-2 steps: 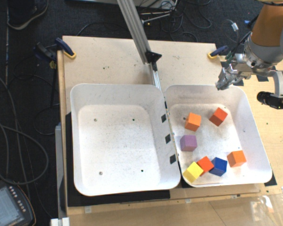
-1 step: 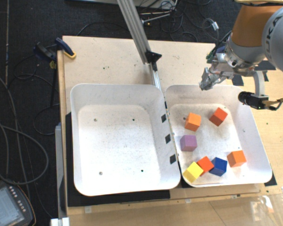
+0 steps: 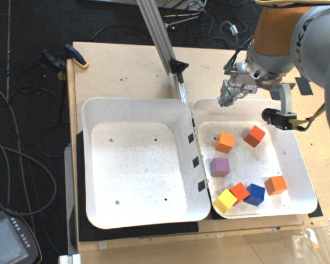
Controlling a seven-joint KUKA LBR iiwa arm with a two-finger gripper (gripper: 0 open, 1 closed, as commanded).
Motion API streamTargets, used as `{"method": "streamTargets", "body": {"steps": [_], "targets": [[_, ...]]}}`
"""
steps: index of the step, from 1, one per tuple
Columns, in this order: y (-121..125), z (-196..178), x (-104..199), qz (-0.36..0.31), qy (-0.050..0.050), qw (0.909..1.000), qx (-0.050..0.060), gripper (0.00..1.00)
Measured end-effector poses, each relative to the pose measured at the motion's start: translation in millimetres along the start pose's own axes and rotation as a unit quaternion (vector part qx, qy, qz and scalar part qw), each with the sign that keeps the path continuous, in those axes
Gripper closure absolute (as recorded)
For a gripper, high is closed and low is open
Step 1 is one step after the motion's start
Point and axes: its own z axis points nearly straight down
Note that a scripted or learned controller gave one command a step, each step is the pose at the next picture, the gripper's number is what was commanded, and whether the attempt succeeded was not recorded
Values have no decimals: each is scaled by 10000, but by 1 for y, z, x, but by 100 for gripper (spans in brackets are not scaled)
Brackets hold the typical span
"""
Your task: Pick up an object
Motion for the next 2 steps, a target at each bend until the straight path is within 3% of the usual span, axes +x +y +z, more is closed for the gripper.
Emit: {"method": "streamTargets", "body": {"steps": [2], "targets": [[-34, 14, 111, -5, 2, 10000, 12, 100]]}}
